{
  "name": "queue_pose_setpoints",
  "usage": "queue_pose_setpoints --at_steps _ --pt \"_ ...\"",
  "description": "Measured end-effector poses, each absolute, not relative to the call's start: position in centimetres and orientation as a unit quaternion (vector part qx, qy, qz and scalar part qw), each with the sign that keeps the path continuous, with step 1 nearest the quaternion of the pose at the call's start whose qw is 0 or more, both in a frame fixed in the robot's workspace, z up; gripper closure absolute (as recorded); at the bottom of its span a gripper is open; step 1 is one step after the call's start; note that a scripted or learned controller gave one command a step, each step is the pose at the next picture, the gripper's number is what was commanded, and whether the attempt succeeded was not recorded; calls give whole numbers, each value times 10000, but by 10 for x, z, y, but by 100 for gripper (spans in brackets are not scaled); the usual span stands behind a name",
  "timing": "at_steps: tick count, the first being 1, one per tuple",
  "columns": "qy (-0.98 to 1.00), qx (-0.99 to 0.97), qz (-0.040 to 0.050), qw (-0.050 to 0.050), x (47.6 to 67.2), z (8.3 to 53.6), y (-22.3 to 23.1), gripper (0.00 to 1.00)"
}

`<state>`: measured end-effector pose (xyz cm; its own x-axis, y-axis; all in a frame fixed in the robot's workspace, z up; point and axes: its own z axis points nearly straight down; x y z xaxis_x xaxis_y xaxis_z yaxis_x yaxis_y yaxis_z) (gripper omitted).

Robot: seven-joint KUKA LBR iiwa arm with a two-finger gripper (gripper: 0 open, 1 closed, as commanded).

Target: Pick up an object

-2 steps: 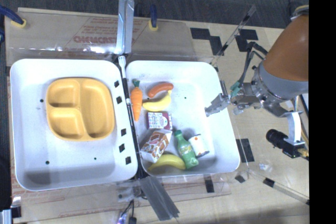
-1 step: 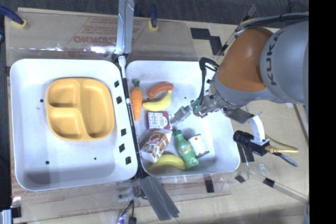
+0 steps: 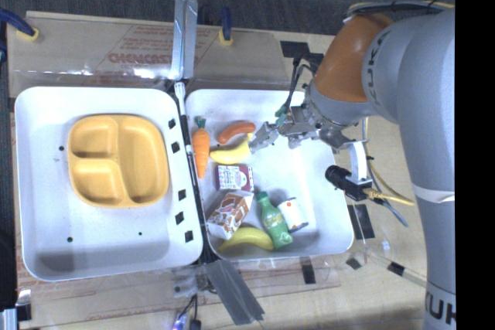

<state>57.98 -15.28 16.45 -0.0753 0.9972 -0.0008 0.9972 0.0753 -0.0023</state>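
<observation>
— What sort of place is this looking like?
— A robotics lab: a big grey and orange industrial arm [image 3: 387, 66] is reaching over two shallow white plastic bins [image 3: 39, 243] on a taped wooden desk [image 3: 387, 297], with cables trailing.

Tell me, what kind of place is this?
Probably a robot lab, not a kitchen. A big grey arm reaches over two white bins taped to a bench. The food is toys: a carrot, a banana and a green bottle. The yellow plate is plastic-looking.
</observation>
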Motion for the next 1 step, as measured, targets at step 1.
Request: queue_pose_setpoints --at_steps 1 --pt "-7710 -6368 4 12 620 91 -167 0"
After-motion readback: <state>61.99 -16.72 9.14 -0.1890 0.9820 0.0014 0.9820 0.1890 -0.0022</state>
